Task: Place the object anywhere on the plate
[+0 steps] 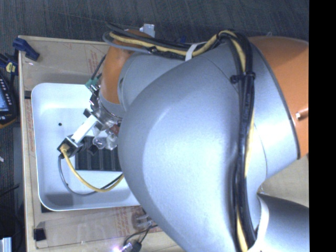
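The hand (90,140) is seen low inside the left white bin (44,101), near a dark slatted piece on the bin floor; whether it is open or closed cannot be told, since it is partly masked by the wrist and by a yellow cable (86,185) looping beneath it. The object to be placed and the plate cannot be made out, as most of the bench is covered by the grey arm (194,140). A failed or empty grasp is therefore judged the chief risk, because nothing can be confirmed in the grip. The cable loop could be snagged on the bin wall or dragged across its contents during a lift. A placement could also be misjudged while the surface (63,54) beyond the bin is masked.
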`<state>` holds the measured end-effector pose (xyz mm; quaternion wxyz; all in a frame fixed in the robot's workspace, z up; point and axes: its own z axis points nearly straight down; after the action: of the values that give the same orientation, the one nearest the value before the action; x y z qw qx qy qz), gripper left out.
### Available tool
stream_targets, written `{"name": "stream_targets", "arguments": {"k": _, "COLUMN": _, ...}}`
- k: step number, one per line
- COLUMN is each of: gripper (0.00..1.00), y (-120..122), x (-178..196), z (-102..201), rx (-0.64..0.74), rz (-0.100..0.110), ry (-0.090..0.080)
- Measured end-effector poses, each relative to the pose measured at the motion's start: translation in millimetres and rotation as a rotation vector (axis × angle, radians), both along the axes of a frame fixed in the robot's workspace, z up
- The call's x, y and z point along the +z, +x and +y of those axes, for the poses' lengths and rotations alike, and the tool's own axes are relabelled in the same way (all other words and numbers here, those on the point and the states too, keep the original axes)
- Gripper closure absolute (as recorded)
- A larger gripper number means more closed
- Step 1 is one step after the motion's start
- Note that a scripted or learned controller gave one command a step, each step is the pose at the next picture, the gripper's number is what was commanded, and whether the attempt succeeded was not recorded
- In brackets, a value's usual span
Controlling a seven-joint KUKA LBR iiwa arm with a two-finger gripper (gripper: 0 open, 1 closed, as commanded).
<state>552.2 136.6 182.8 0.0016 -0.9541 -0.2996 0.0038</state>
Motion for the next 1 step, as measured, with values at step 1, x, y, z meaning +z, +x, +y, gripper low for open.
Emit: {"name": "stream_targets", "arguments": {"k": 1, "gripper": 1.0, "y": 36.1, "x": 23.9, "z": 23.8, "rx": 0.243, "rz": -0.002, "ry": 0.002}}
